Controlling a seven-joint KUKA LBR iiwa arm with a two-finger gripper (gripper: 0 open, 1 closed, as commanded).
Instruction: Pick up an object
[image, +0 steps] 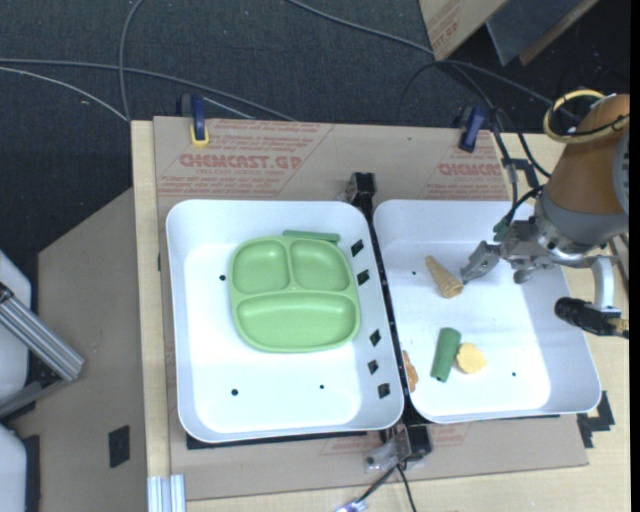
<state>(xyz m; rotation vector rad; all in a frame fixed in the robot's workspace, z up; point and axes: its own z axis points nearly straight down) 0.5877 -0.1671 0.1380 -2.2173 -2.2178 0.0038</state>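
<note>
Cone-shaped object (444, 277) lies just beside the arm's lowered jaws (478, 262).

My gripper (482, 262) hangs over the right bin (565, 395), just beside the tan cone (443, 277), with bare white floor between them. Lower down, the green cylinder (445, 354) and yellow piece (470, 359) lie touching, so no finger fits between them; open floor surrounds the pair. In the left bin (200, 400), the green divided plate (294, 295) takes the middle, leaving bare margins below and left.
</note>
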